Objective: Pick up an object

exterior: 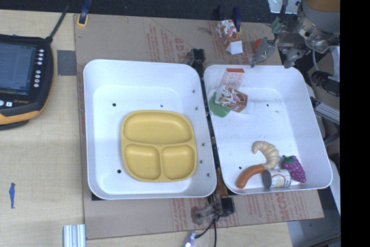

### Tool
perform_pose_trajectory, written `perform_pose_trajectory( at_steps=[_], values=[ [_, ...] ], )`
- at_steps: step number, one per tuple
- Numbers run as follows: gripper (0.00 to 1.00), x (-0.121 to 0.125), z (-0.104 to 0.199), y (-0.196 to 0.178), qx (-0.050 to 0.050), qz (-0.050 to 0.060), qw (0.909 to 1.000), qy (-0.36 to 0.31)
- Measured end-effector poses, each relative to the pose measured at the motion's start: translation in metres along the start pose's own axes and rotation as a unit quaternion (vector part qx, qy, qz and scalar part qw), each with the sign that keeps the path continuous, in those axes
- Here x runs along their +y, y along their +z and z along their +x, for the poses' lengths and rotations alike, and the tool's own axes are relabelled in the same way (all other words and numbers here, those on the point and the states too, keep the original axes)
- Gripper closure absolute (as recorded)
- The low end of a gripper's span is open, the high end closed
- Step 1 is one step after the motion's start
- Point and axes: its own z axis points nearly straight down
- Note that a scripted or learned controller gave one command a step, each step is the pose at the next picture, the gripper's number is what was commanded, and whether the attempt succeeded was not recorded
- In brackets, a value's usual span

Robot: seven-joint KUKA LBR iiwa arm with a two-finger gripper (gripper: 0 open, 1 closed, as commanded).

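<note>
The right bin (pixel 300 101) holds a red-and-white snack packet (pixel 232 99) lying on a green item (pixel 221 109) near its far left corner. At its near edge lie a tan croissant (pixel 266 153), an orange sausage (pixel 249 176), a small bottle (pixel 279 179) and purple grapes (pixel 295 168), all close together. My gripper (pixel 274 54) hangs over the bin's far rim at the upper right. Its fingers are spread open with nothing between them, and it is well apart from every object.
A yellow divided plate (pixel 158 144) fills the middle of the left bin (pixel 98 89). Behind the bins, a small patterned box (pixel 226 28) and a white cube (pixel 235 47) sit on the cardboard. A control pendant (pixel 20 78) lies at the far left.
</note>
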Motion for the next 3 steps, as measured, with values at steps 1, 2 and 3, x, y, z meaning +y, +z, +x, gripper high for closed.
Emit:
perform_pose_trajectory(
  at_steps=[1, 2, 3],
  values=[
    [0.00, -0.051, 0.011, 0.106, 0.000, 0.002, 1.0000, 0.000],
    [0.00, 0.012, -0.004, 0.169, -0.002, -0.012, 0.9999, 0.001],
    [1.00, 0.011, -0.005, 0.161, -0.002, -0.009, 1.0000, 0.000]
  ],
)
